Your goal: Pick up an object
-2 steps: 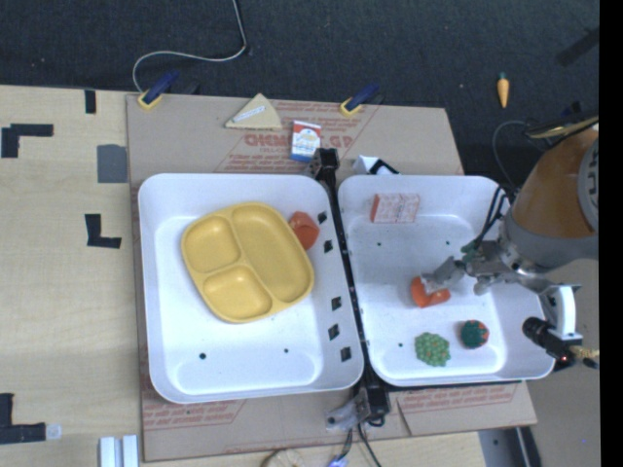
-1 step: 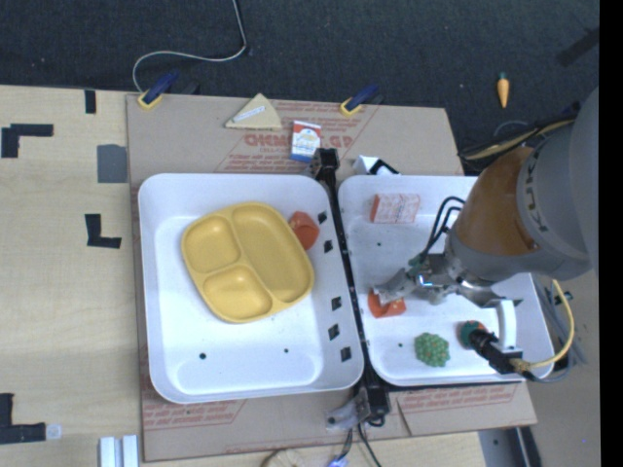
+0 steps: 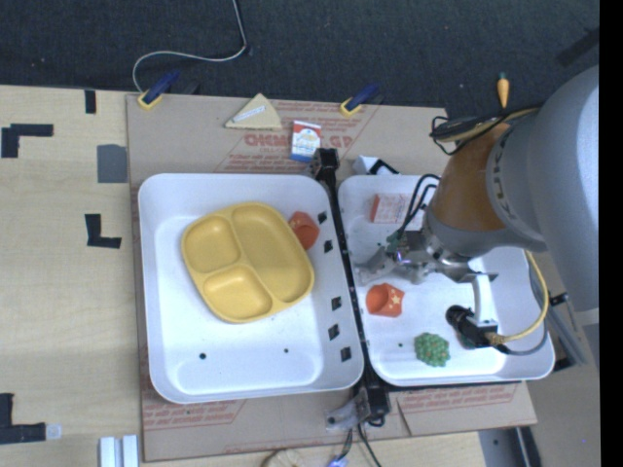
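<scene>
Objects for picking sit in the two bins, and I take them by size. Largest on my feed is the arm (image 3: 531,178), grey with its orange band, reaching in from the right over the right bin (image 3: 531,366); beside that, touching along the middle divider, is the left bin (image 3: 161,290); in the left bin lies a yellow three-compartment plate (image 3: 248,259), turned at a slant, with a small orange-red object (image 3: 305,228) just at its upper right edge. The gripper (image 3: 402,257) hangs low over the middle of the right bin, near its left wall; I cannot tell from this angle how wide it stands or whether it has anything. Just below it, apart from it, lies a red pepper-like piece (image 3: 385,300); further toward the near edge sits a green broccoli-like piece (image 3: 432,348); a pale card (image 3: 391,207) lies at the far end of that bin. Outside the bins, on the cardboard, stands a small red-and-white carton (image 3: 306,140).
</scene>
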Motion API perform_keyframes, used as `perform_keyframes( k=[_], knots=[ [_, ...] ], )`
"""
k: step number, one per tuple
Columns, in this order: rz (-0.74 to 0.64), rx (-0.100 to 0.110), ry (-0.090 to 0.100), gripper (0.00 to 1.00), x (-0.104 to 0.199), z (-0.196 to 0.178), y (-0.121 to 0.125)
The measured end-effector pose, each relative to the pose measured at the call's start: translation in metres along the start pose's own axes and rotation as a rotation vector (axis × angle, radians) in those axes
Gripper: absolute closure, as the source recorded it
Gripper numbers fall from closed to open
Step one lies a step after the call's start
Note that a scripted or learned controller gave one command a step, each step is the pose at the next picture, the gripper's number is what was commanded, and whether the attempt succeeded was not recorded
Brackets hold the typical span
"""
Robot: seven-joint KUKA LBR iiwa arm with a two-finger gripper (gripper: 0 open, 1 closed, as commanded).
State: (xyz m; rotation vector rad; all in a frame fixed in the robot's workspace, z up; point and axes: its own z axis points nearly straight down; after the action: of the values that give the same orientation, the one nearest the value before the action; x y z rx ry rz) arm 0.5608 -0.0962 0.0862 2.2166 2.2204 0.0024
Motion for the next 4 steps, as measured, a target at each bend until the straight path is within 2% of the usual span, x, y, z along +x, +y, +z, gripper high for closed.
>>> perform_keyframes(
  k=[1,2,3,4],
  knots=[
    [0.001,-0.001,0.000,0.00,0.000,-0.001,-0.029],
    [0.002,0.004,0.000,0.00,-0.047,-0.065,-0.035],
    [0.000,0.001,0.000,0.00,-0.003,0.000,0.007],
    [0.002,0.001,0.001,0.00,0.001,0.000,-0.054]
  ],
)
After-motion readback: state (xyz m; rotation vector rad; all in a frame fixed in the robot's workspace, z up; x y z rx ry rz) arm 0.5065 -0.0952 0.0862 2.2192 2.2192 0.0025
